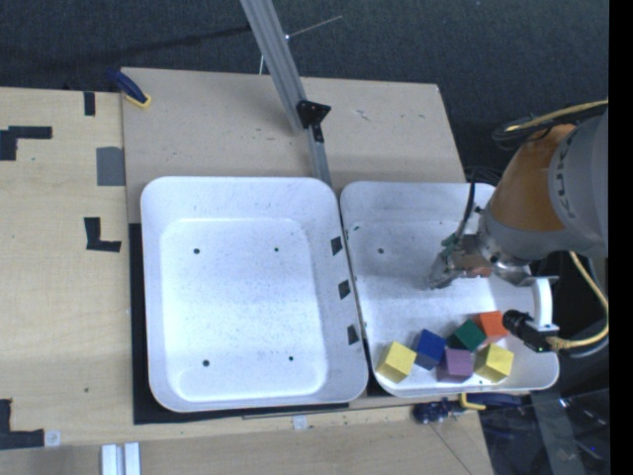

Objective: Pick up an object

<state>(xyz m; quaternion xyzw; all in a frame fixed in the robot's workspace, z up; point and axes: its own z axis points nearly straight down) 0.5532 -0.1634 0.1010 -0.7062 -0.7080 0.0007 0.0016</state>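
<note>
Even, moderately bright overhead light, no hard glare. The two white bins [242, 295] read clean, with only soft shading along their inner walls. The tabletop [59, 265] looks flat and matte. The dark floor [445, 18] stays dim. The picture is soft and slightly grainy, with small details blurred

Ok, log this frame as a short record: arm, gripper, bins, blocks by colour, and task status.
arm: reaches in from the right, over the right bin
gripper: low over the right bin's middle, nothing seen between its fingers
left bin: white, shallow
blocks: clustered at the right bin's near edge: yellow block, blue block, purple block, green block, orange block, second yellow block
task status: no block lifted yet
</note>
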